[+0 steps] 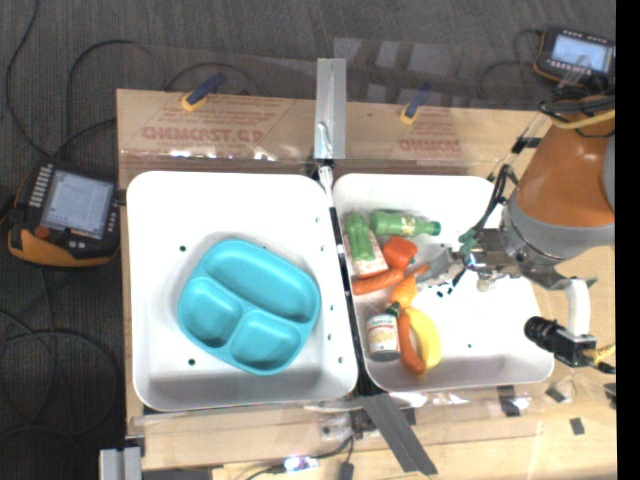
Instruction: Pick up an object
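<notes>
The right bin (485, 353) holds a cluster of items along its left side. They are a green bottle (405, 225), a green and white packet (362, 246), a red-orange pepper (398, 252), a carrot (376, 283), a small jar (382, 336) and a banana (424, 340). My gripper (442, 271) hangs low over the middle of this bin. It sits just right of the carrot and pepper and points left toward them. Nothing is visibly held in it.
A blue three-compartment plate (250, 303) lies in the left bin (160, 203). A metal divider post (330, 108) stands between the bins at the back. Yellow and blue clamps (203, 90) hold cardboard behind them. The arm's orange band (565, 173) is over the right bin's far right corner.
</notes>
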`<state>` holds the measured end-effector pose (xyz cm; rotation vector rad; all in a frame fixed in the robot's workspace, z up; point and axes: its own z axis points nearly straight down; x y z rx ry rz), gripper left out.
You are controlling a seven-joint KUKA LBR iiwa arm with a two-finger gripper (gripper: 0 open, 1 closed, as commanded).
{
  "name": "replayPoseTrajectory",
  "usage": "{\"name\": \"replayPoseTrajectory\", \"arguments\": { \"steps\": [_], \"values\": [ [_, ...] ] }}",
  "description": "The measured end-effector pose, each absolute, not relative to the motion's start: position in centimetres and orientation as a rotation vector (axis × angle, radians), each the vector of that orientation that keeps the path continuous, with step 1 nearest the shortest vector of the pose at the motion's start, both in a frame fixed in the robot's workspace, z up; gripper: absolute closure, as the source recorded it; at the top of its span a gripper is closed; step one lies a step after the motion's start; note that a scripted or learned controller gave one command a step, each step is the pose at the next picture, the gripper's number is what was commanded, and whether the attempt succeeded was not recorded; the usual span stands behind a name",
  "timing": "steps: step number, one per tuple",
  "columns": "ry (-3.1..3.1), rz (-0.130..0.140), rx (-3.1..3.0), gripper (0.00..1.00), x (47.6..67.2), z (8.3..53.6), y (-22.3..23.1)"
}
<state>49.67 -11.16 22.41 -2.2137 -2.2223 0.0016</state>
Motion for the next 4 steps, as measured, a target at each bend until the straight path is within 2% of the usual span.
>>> {"name": "replayPoseTrajectory", "arguments": {
  "steps": [1,2,3,4],
  "values": [
    [-2.364,-0.007,-2.078,0.0,51.6,12.8,-9.8],
    [-2.36,0.001,-2.07,0.0,56.7,18.3,-7.4],
    [-2.357,-0.001,-2.067,1.0,56.6,19.1,-7.3],
    [-2.556,-0.006,-1.841,1.0,56.1,11.6,-15.6]
  ]
}}
